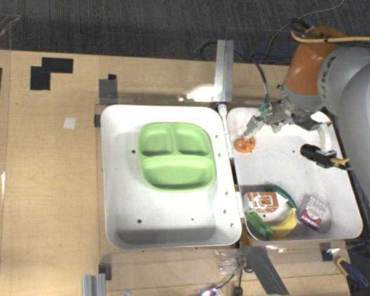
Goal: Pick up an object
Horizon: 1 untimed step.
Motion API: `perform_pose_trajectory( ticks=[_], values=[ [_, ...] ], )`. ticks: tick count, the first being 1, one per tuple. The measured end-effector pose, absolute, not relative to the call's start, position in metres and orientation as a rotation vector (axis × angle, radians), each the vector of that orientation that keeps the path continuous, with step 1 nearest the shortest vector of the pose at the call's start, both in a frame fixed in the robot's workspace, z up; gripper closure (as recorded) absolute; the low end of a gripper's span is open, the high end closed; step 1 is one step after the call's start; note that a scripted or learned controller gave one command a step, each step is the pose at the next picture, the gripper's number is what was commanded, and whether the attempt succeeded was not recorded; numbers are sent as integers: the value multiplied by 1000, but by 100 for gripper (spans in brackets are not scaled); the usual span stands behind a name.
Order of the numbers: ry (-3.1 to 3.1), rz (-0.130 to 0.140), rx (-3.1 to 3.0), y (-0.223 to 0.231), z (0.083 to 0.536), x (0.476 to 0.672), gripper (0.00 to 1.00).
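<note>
One orange piece point(245, 144) lies beside the bin wall point(229, 142) — fingers point(253, 127) apart just above it — banana point(285, 226), purple carton point(313, 212) well apart.

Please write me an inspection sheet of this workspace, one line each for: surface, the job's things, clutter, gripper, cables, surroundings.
Surface: wooden bench bears a left bin and a right bin, side by side.
Job's things: all in the right bin. An orange piece lies near the far left corner. A carton, a banana and a purple box lie along the near edge.
Clutter: a green plate with three compartments lies in the left bin.
Grippers: the gripper is over the right bin's far left corner, just beyond the orange piece.
Cables: a black cable leads to the wrist and a yellow cable lies on the arm.
Surroundings: dark carpet beyond the bench; black marks on the bench.
</note>
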State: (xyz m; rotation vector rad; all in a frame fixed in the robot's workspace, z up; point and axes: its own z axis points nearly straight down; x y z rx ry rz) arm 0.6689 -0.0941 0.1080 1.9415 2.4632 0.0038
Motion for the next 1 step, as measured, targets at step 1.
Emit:
perform_pose_trajectory(
  ticks=[1],
  values=[
    [2467, 10, 1927, -92, 121, 671, 100]
  ],
)
